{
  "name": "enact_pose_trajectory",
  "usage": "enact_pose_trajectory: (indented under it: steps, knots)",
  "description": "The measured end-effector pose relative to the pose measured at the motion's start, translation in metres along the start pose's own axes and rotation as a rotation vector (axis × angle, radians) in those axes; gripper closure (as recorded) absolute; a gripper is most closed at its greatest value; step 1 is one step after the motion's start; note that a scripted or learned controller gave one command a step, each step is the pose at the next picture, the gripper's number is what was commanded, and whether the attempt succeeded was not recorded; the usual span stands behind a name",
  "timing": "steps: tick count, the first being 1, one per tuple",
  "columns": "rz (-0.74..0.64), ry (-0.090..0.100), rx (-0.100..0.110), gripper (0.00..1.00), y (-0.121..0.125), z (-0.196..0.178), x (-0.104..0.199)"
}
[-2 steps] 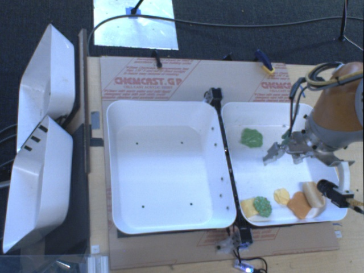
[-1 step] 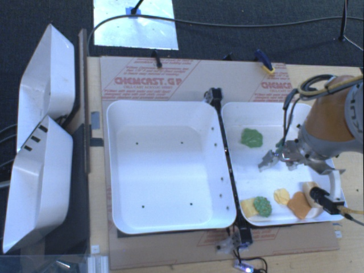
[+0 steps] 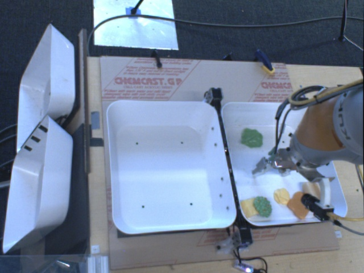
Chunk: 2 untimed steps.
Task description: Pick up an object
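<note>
Green object (image 3: 251, 137) in right bin (image 3: 239, 114) — tool (image 3: 263, 166) nearby, grip state unclear — "CHEMCAST" sheet (image 3: 149, 81) beneath.

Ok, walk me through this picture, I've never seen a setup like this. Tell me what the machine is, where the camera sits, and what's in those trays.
One camera looks down at a slant on a bench with two shallow white bins. The grey and orange thing reaching in from the right is a robot arm; its job is to pick up an object. Its claw hangs low over the right bin, with nothing seen between its fingers. That bin holds small toy-like pieces: a green lump near the back, and along the front a green piece on a yellow one, a pale yellow piece and an orange piece. The left bin sits beside it.
</note>
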<state>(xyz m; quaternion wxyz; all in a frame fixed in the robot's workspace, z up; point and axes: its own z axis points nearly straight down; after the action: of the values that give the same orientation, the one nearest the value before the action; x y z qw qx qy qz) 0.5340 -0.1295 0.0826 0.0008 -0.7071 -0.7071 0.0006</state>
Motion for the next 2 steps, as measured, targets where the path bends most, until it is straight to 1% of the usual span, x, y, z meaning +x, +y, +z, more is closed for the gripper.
enact_pose_trajectory:
  steps: [1,2]
  knots:
    - [0.001,-0.001,-0.004,1.0,0.001,-0.012,0.0]
    - [-0.001,-0.001,-0.008,1.0,-0.002,-0.072,0.005]
